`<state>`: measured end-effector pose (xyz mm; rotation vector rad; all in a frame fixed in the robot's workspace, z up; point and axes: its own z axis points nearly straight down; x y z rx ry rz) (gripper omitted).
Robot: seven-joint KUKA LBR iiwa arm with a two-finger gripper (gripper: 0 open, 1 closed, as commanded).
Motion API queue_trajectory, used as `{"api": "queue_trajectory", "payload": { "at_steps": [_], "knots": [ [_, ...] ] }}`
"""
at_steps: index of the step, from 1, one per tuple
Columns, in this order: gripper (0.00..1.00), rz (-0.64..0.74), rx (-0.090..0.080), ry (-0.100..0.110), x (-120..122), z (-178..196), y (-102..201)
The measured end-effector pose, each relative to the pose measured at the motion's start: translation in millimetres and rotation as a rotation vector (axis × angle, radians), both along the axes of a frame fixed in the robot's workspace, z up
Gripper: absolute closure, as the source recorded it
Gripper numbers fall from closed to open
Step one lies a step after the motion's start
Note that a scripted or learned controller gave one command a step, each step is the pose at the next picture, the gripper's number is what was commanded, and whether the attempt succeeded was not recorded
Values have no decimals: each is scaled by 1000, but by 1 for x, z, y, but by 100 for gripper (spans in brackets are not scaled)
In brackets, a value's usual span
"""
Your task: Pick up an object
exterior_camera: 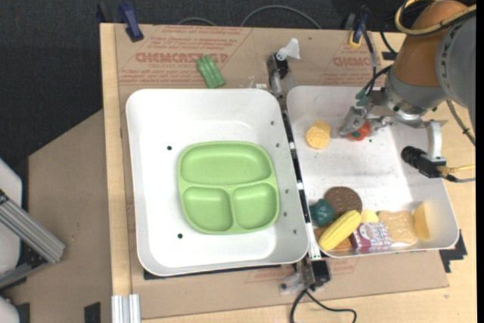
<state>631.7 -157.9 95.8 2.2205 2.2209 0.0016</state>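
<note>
While low in the right bin point(393, 155), tool point(357, 128) touching small red object point(364, 131)

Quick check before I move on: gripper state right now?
Gripper: low in the right bin, at a small red-orange object; whether it is open, closed or gripping that object cannot be told.

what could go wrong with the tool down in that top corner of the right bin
The tool sits low on a small red object near the right bin's far wall; it could scrape the wall or nudge the object away. Whether anything is gripped is unclear, so lifting may come up empty. The yellow piece nearby could get knocked.
</note>
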Motion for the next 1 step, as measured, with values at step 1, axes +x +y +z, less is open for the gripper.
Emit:
{"api": "queue_trajectory", "payload": {
  "at_steps": [1],
  "knots": [
    [100,9,0,-12,39,96,76]
  ]
}}
